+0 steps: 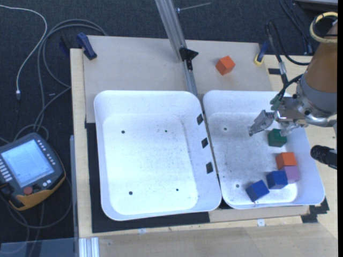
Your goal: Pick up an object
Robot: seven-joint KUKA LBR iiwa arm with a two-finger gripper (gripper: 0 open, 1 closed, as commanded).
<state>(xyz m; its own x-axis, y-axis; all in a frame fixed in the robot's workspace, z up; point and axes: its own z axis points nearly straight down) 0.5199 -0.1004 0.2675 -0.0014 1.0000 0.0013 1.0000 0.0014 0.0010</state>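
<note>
Overhead, the gripper [266,123] hangs in the right bin [236,143] w/ fingers spread, grasping nothing. Green cube [277,138] sits just beside it, near the bin's right wall. Orange cube [286,159], pink cube [292,173] & two blue cubes [267,184] cluster toward the front right corner. No readable labels anywhere.

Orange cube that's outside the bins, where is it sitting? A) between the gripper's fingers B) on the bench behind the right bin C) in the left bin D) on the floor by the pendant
B: the orange cube rests on the bare bench top, beyond the far rim of the right bin, apart from the gripper.
</note>
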